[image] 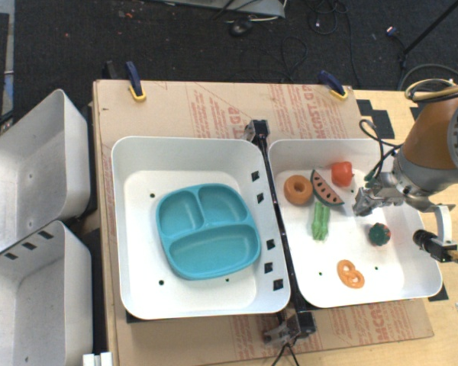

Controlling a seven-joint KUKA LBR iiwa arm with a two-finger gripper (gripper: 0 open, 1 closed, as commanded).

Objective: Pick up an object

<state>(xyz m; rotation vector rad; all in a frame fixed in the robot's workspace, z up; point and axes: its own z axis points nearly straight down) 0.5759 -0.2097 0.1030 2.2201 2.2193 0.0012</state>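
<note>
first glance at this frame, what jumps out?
The teal divided plate, alone in the left bin, draws the eye first. Next is the scatter of toy food in the right bin: an orange donut, a watermelon slice, a red piece, a green pod, a dark green ball and an orange pretzel. The gripper hangs just right of the watermelon slice.

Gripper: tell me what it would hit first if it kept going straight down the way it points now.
Likely the bare floor of the right bin: the gripper points down beside the watermelon slice, though depth is hard to judge.
</note>
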